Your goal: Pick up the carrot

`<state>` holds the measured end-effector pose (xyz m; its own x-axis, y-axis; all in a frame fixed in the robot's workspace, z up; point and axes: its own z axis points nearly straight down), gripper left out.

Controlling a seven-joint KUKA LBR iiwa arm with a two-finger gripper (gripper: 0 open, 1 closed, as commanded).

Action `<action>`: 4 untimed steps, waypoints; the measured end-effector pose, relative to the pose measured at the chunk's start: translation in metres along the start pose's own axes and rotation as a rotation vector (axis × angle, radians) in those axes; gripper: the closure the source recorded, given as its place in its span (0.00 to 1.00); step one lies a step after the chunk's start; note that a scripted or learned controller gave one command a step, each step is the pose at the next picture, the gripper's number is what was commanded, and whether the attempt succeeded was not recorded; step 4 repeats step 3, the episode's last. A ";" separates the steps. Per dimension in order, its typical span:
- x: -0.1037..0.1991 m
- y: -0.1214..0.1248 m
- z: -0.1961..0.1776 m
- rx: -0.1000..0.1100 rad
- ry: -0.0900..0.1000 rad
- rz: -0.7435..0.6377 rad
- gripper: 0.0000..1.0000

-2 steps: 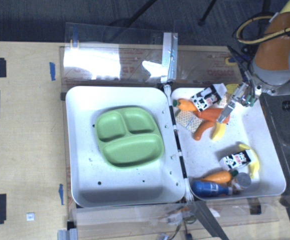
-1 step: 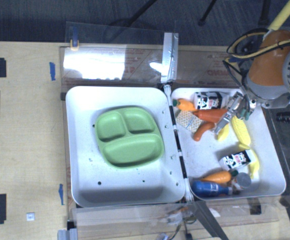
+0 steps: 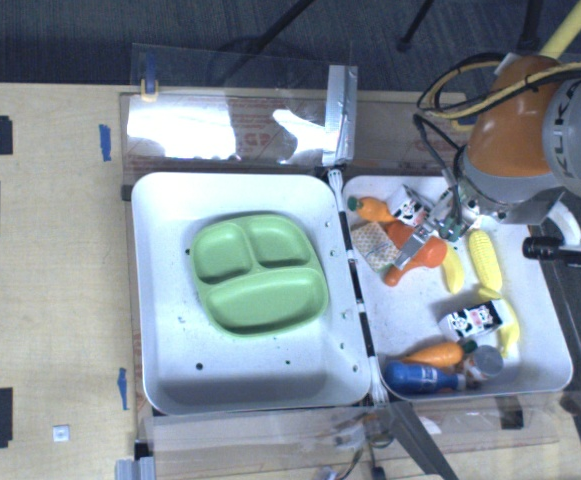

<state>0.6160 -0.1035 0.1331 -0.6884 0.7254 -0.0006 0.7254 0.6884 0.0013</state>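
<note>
Right bin (image 3: 555,368) holds two carrots, two corn cobs, two small cartons. End effector (image 3: 425,236) sits over the upper carrot (image 3: 420,256); its opening cannot be told.

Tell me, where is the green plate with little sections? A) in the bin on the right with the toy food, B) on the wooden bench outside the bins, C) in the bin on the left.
C: the green plate lies flat in the middle of the left bin, while the toy food, like the corn, sits in the right bin.
</note>
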 end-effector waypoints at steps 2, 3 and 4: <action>-0.014 -0.020 0.044 -0.001 -0.004 -0.435 0.00; -0.056 -0.016 0.025 0.015 0.044 -0.415 0.00; -0.056 -0.016 0.025 0.015 0.044 -0.415 0.00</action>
